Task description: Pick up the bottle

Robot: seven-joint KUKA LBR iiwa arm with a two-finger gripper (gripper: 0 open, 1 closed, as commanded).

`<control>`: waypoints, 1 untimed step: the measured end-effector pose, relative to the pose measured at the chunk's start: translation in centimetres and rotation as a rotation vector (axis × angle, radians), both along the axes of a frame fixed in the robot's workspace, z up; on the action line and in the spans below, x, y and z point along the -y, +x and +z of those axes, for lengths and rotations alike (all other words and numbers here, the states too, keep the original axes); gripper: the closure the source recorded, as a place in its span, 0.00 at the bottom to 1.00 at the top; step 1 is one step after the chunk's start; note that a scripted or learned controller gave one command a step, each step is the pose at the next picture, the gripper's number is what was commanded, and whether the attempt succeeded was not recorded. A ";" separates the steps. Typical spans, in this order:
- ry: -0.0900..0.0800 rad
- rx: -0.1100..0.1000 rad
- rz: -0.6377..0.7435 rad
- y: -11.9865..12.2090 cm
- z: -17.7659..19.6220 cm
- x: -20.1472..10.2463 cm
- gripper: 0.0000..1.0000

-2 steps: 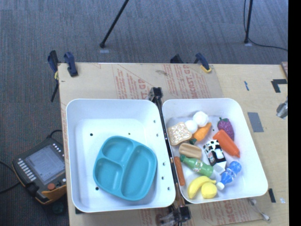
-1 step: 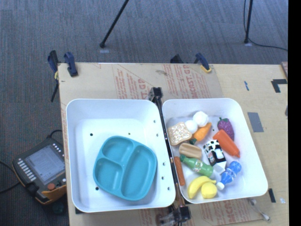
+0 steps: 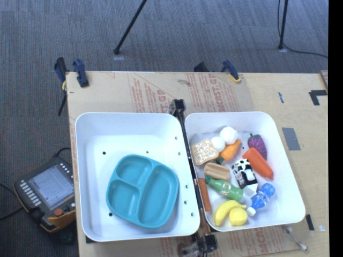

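Camera view: green bottle (image 3: 225, 187) lying flat in right bin (image 3: 288, 162), just beside bun (image 3: 216, 170); teal plate (image 3: 142, 190) in left bin (image 3: 88, 143). Gripper state: cannot tell.

Green bottle (image 3: 225, 187), small, white-capped. Lying on its side in the right bin (image 3: 278, 130), near the middle of the floor. Cap end toward the lower right, base toward the upper left. Close among toy foods on all sides.
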State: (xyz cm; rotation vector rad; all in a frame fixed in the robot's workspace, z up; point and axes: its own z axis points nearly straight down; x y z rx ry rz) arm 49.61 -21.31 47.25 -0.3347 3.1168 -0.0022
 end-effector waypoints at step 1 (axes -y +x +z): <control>-0.002 0.000 0.307 0.6 1.8 0.0 1.00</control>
